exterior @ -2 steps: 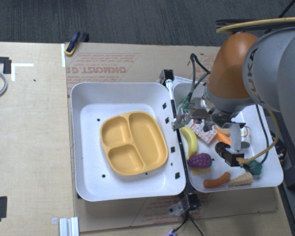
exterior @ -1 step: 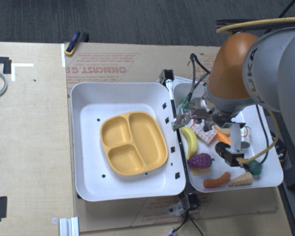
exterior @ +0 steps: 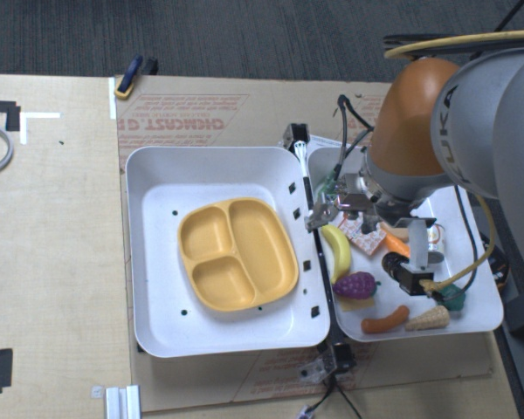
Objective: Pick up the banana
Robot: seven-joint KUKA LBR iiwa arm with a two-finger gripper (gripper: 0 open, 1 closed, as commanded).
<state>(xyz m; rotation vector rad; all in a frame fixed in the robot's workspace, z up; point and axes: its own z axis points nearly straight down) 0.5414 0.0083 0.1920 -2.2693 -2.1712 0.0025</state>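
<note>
Left bin (exterior: 148,260): white, shallow, holding a yellow divided plate (exterior: 237,253) with three compartments — the plate sits near the middle.
Right bin (exterior: 480,317): white, crowded with toy food.
Grapes (exterior: 355,285): purple bunch, near the right bin's left wall.
Sausage (exterior: 385,320): orange-red, lying near the front edge of the right bin.
Cone (exterior: 428,319): beige, just beside the sausage, to its right.
Carrot (exterior: 395,242): orange piece further back in the right bin.
Cardboard (exterior: 183,116): brown sheet with red print, under both bins.
Marker (exterior: 127,78): blue and yellow — at the cardboard's far left corner.
</note>
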